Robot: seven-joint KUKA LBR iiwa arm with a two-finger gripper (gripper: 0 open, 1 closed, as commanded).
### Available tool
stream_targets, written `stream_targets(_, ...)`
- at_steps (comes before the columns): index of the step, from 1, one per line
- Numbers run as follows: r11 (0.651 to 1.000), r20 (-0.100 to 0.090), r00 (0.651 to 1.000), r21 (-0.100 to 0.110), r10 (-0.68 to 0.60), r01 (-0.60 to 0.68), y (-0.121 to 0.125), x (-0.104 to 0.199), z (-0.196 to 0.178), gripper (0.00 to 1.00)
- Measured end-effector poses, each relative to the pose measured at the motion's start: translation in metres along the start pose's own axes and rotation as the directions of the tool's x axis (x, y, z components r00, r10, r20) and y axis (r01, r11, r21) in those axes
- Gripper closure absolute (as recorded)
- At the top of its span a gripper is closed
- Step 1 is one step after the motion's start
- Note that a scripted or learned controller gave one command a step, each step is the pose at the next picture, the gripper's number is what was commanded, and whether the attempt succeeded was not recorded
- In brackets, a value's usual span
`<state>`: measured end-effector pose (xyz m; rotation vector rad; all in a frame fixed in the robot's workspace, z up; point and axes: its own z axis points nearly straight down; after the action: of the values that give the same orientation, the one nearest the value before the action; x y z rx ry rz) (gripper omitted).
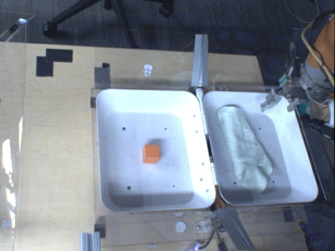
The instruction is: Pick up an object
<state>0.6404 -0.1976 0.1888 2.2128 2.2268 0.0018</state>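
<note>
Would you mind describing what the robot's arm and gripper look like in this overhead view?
The arm enters at the upper right: a grey body with an orange band above the wrist. Thin yellowish cables loop around it. The gripper is light metallic grey, with slim pale fingers and small teal-green touches on the wrist hardware above the right bin.

Two shallow white plastic bins sit side by side on the pale wooden table (52, 156), their inner rims touching. A small orange cube (151, 153) lies near the middle of the left bin (112, 192). A crumpled pale greenish-white cloth (243, 148) stretches from the far side toward the near side of the right bin (298, 187). The grey gripper (280, 99) hangs over the right bin's far right corner, well apart from the cloth, with nothing between its fingers. A black office chair base (110, 1) stands on the dark carpet beyond the table.
</note>
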Motion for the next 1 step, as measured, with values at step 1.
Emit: stream_targets(1,0.995,0.002,0.995,-0.004,-0.103,0.103,0.0277,0.0005,0.0913,0.0)
